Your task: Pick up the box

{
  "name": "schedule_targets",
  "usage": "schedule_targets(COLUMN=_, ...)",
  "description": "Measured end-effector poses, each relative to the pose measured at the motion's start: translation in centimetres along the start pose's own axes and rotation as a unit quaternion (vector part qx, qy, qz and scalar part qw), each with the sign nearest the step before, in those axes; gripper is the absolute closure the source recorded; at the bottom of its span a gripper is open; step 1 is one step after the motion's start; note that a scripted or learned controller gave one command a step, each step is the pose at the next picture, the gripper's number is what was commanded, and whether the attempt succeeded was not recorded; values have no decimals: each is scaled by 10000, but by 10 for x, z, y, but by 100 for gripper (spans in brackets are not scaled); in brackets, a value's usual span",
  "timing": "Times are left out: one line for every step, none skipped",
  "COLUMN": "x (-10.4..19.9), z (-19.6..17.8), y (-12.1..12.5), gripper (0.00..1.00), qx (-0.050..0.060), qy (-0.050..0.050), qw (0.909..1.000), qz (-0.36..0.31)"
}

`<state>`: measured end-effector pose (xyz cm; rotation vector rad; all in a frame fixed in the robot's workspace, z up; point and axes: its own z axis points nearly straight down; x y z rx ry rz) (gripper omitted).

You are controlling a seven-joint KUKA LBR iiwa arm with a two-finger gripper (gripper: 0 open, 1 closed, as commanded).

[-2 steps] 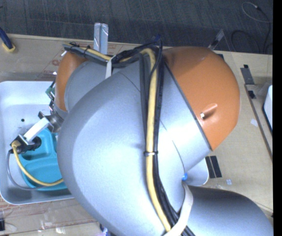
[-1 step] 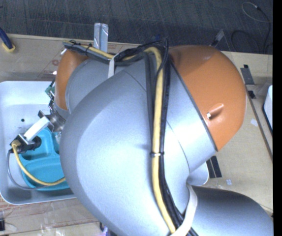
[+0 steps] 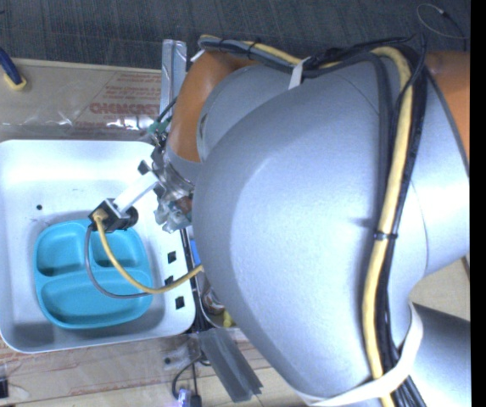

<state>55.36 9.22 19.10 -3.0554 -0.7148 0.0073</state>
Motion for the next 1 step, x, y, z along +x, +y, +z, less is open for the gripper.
schedule_targets(x=42, z=100, y=-52, gripper=100, qx=-10, qy=4, qw=9996, qz=269)
